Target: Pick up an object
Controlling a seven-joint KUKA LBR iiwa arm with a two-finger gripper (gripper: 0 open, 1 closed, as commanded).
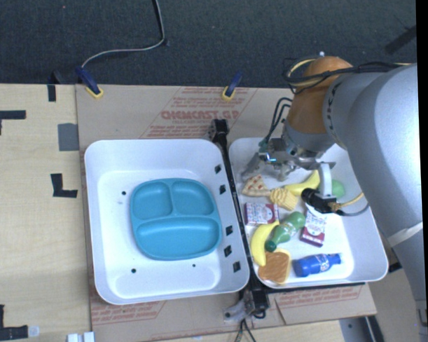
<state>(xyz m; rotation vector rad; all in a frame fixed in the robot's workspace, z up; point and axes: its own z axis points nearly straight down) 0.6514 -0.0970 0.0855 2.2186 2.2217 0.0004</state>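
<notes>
Gripper (273, 160) hanging low in the right bin (368, 256) right above the pizza slice (254, 186), can't tell the grip state

Blue divided plate (176, 218) in the left white bin (101, 164), on cardboard sheet (184, 115).

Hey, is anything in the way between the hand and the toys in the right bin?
Nothing visible. The hand is already low in the right bin, right beside the pizza slice, with no other thing between them.
</notes>
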